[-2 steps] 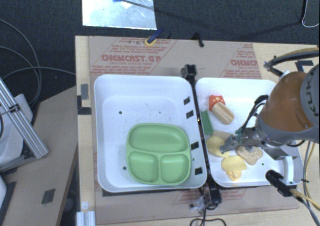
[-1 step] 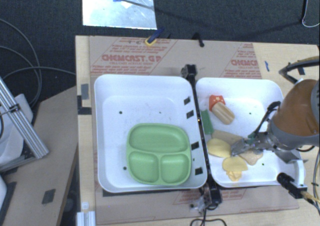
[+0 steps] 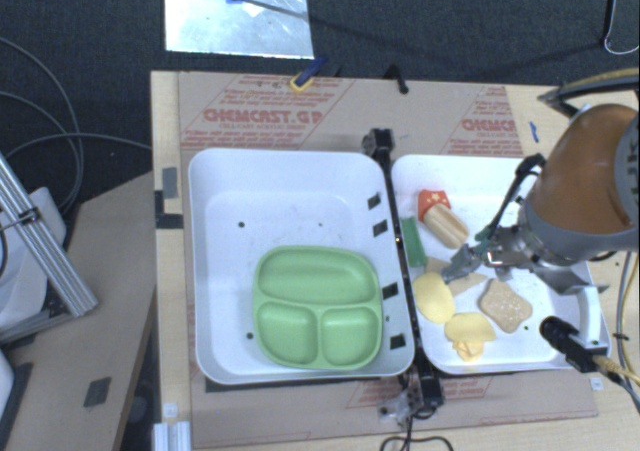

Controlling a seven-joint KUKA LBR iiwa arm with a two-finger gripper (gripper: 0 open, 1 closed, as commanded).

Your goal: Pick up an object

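1. Fingers (image 3: 462, 265) of the gripper (image 3: 466, 267) point left and down into the right bin (image 3: 470, 171); whether they are spread or pressed together cannot be told, as the tips blur into the toys beneath.
2. No toy is visibly pinched between them.
3. Arm (image 3: 585, 184) enters from the right, its orange band over the right bin's far side.
4. Right bin holds the toys to pick from:
   - a tan roll (image 3: 446, 228) with a red piece (image 3: 433, 203) touching its upper end, near the divider;
   - a pale yellow piece (image 3: 434, 297) just below the gripper tips;
   - a yellow lump (image 3: 468, 332) near the front wall;
   - a bread slice (image 3: 505, 306) to the right of the yellow pieces.
5. Gripper tips sit between the roll and the pale yellow piece.
6. Left bin (image 3: 230, 179) holds a green tray (image 3: 318, 306) with three compartments, lying flat toward the front right.
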